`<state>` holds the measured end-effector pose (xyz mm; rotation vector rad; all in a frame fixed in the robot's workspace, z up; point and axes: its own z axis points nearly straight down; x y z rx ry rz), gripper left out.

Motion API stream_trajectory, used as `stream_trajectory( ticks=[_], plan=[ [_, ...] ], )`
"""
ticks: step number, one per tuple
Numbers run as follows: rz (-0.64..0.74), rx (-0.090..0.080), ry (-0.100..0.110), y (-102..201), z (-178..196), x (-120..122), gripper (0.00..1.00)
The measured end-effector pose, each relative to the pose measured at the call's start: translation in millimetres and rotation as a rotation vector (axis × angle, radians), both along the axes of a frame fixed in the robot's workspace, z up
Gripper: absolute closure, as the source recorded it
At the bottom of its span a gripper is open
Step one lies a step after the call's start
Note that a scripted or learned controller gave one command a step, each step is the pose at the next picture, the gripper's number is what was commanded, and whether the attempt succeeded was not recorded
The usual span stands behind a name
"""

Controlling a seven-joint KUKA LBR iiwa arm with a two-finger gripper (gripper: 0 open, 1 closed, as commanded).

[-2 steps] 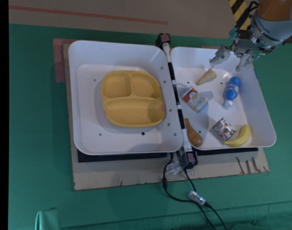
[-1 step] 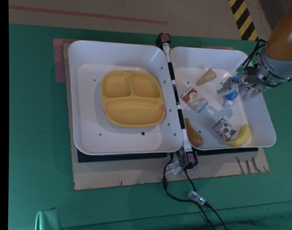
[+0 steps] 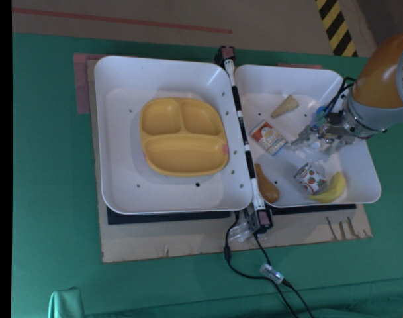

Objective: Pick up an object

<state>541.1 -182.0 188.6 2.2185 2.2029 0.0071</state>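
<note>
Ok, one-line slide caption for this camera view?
Gripper over right white bin of small items; yellow divided plate in left.

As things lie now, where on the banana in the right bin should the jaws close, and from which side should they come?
Grip the banana at its thick middle, coming straight down, jaws across its narrow width. It lies flat in the right bin's near corner, curved, with the small printed cup close against its left side and the bin wall beside it. Room for the jaws looks tight, so a sideways approach seems risky.

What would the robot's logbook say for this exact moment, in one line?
stage: reaching | tool: over right bin, near carton | nothing seen held | left bin: yellow plate
</note>
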Motion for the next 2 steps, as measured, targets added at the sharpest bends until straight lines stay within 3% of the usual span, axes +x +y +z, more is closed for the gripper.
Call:
stream_trajectory(
  ticks=[1, 2],
  plan=[
    [-0.001, -0.006, -0.014, 8.9, -0.4, -53.2, 0.0],
    [-0.009, -0.014, -0.028, 5.2, 14.6, -50.8, 1.0]
  ],
)
